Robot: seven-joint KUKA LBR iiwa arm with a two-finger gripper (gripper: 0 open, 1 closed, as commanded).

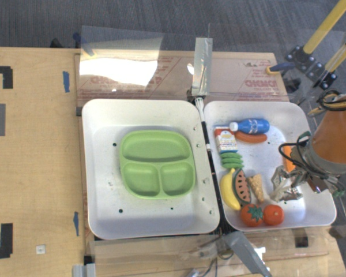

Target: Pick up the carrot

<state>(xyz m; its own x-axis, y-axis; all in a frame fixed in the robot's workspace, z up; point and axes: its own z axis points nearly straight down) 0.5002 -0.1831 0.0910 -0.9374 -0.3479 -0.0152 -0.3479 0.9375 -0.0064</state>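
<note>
A small orange piece (288, 166), which looks like the carrot, peeks out in the right bin (320, 212), mostly hidden by my wrist and its cables. My gripper (286, 187) is down in the same bin, just in front of that orange piece and close to the bin floor. The orange band of the arm (336, 140) hangs over the bin's right side. I see nothing clearly held in the gripper.
Left of the gripper lie a bread piece (256, 188), a watermelon slice (242, 184), a banana (229, 191) and two red fruits (262, 214). Further back are a blue bottle (251, 125), a sausage (251, 137), a carton (226, 142) and a pea pod (232, 161). A green divided plate (158, 163) sits in the left bin.
</note>
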